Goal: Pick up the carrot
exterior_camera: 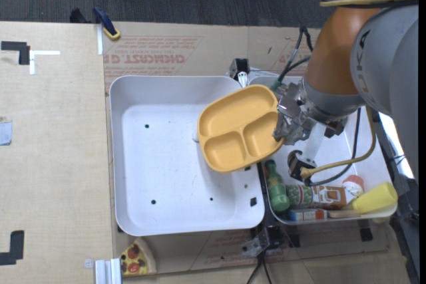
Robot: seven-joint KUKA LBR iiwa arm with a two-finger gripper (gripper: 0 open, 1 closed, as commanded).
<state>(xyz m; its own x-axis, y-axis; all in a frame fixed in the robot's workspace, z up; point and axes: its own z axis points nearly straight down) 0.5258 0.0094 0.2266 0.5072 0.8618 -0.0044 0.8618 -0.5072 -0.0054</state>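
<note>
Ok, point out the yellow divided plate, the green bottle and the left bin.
yellow divided plate [234, 136]: camera view, ridge between compartments.
green bottle [277, 194]: camera view, its green body.
left bin [160, 163]: camera view, bare white floor.

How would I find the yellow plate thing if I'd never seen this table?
Look at the left white bin, then its right edge near the grey and orange arm. The yellow plate sits tilted there, by the gripper. It alone has three compartments.
</note>
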